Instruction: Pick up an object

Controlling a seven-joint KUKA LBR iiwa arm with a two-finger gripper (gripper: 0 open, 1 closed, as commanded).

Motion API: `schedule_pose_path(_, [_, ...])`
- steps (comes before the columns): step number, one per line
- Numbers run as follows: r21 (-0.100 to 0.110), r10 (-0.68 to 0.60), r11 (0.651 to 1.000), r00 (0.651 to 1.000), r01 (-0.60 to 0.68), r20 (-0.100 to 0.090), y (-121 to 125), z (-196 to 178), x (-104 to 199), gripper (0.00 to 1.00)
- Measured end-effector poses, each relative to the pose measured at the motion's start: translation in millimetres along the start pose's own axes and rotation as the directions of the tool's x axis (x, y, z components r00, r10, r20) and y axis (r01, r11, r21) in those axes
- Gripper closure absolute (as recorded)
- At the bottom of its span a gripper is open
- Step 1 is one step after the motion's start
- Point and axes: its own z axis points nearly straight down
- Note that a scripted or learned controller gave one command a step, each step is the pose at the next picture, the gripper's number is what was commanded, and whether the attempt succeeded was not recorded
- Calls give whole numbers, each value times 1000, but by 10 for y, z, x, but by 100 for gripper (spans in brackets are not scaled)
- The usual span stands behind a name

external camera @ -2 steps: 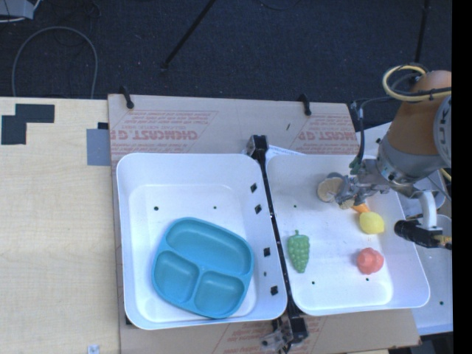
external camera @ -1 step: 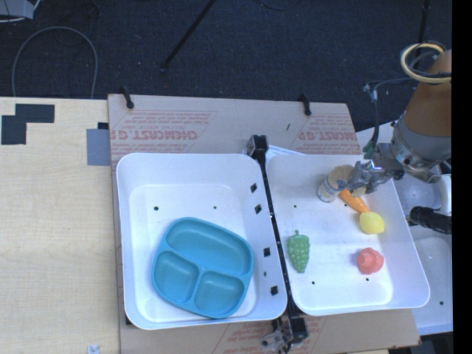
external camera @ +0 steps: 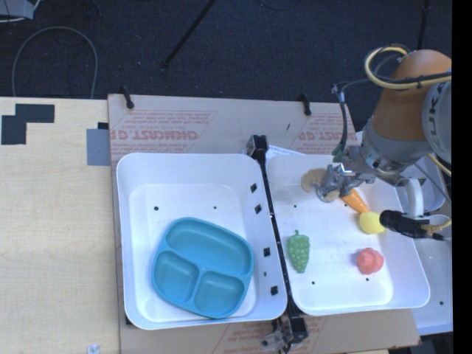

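The gripper (external camera: pixel 330 185) sits low, its opening and any hold impossible to judge; the orange toy carrot (external camera: pixel 355 200) just beside it looks light, rigid and slick; best pinched across its middle.

Left bin (external camera: pixel 184 198) holds a divided plate (external camera: pixel 203 266), lower centre of frame. Right bin (external camera: pixel 335 293) holds a grape bunch (external camera: pixel 298 251) near its left wall, a lumpy toy (external camera: pixel 369 260) to its right, a carrot (external camera: pixel 355 200) above them.

We see a green grape bunch (external camera: pixel 298 251), a pink lump (external camera: pixel 369 260), a yellow piece (external camera: pixel 371 223) and an orange carrot (external camera: pixel 356 201) lying in the right bin (external camera: pixel 332 290).
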Motion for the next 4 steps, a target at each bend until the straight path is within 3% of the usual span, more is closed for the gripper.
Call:
schedule_pose_path(2, [1, 1, 1000, 1000, -1, 0, -208, 44, 974, 100])
schedule_pose_path(4, [-1, 1, 1000, 1000, -1, 1, -236, 12, 1992, 100])
